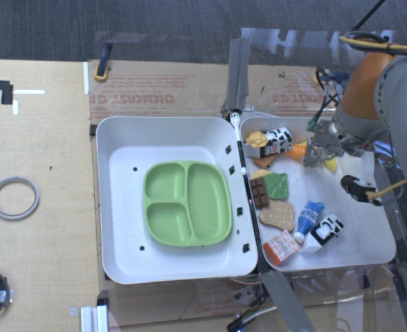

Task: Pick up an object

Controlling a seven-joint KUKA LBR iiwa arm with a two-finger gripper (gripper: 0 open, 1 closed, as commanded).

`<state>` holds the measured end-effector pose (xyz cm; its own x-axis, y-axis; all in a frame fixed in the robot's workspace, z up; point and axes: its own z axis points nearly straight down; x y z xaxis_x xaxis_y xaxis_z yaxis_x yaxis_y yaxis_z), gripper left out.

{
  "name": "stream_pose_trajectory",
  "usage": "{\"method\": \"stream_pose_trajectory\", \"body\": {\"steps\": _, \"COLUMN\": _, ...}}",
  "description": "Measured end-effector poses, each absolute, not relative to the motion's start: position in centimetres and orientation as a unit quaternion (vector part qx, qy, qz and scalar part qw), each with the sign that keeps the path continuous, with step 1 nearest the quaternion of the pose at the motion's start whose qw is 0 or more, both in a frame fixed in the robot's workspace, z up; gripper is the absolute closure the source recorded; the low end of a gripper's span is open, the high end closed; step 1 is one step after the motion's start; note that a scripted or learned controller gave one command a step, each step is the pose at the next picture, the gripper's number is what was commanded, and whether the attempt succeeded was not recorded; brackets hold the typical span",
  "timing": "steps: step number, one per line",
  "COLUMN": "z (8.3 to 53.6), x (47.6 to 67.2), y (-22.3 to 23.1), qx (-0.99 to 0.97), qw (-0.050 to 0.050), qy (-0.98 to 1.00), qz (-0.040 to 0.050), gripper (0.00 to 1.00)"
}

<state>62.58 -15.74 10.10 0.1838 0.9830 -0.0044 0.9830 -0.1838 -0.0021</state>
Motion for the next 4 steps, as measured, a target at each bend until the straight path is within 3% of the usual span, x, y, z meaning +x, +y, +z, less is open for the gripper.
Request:
{"method": "stream_pose_trajectory", "body": {"steps": 1, "z": 10.1, "x": 62.6, "y": -15.7, "qx": 0.769, "qw": 0.000, "qy": 0.639, "qz": -0.0024, "gripper": 0.00}}
{"method": "stream_pose_trajectory", "body": {"steps": 2, "z": 11.0, "x": 62.6, "y": -15.7, "qx": 0.768, "qw": 0.001, "qy": 0.640, "qz": -0.0033, "gripper": 1.00}}
{"method": "stream_pose_trajectory", "body": {"steps": 3, "z": 11.0, "x": 62.6, "y": -15.7, "qx": 0.768, "qw": 0.001, "qy": 0.640, "qz": -0.0034, "gripper": 0.00}}
{"method": "stream_pose_trajectory", "body": {"steps": 4, "z": 11.9, "x": 62.6, "y": -15.7, "qx": 0.767, "qw": 0.002, "qy": 0.641, "qz": -0.0043, "gripper": 1.00}}
